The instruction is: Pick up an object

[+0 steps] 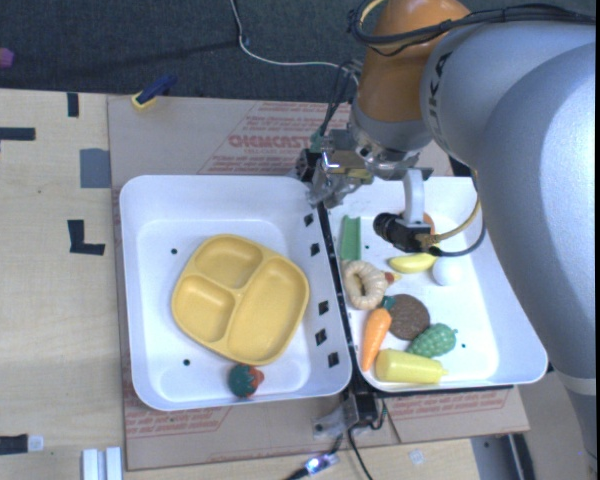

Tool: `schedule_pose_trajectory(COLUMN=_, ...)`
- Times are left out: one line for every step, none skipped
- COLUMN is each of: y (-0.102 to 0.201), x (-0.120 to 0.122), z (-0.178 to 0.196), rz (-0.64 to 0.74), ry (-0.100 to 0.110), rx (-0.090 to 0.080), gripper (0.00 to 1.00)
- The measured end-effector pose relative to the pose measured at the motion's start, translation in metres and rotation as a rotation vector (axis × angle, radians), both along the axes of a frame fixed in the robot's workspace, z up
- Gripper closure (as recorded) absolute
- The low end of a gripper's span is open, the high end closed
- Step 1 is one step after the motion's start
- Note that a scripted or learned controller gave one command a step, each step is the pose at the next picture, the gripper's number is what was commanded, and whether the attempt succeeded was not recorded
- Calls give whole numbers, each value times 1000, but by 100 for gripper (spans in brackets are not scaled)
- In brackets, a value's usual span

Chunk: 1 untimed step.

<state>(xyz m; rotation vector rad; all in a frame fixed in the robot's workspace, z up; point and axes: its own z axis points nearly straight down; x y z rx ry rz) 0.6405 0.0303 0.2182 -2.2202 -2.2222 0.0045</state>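
1. The grey arm [520, 118] enters from the right and covers much of the upper right of the view, its orange band [405, 53] sitting above the wrist.
2. The desk [40, 268] is pale wood with black marks, and a sheet of brown cardboard [230, 138] lies under both bins.
3. The left bin [140, 268] holds a yellow divided plate [240, 296] near its middle, lying slightly turned.
4. The right bin [500, 308] is crowded with toy foods along its left and near parts.
5. The tool [330, 173] hangs over the far end of the wall shared by the two bins; whether its fingers are apart or together cannot be told, and nothing can be seen between them.
6. A black part with a cable [400, 230] hangs from the arm over the far part of the right bin, partly covering the things there.
7. A pale yellow corn-like piece [408, 368] lies at the near edge of the right bin, just beside a green bumpy piece [435, 341].
8. An orange carrot [375, 336] lies between the bin's left wall and a brown round piece [408, 315].
9. A beige ring-shaped piece [364, 283] sits just beyond the carrot, with a green stick [351, 238] further back along the wall.
10. A yellow banana [412, 263] and a white egg-like piece [442, 271] lie close under the black part.
11. A small red and green ball-like piece [245, 379] rests in the left bin, just at the near edge of the plate.
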Motion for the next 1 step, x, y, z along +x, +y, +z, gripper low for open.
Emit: schedule_pose_trajectory(y=-3, x=5, z=-3, rz=0, ry=-1, rx=0, gripper=100)
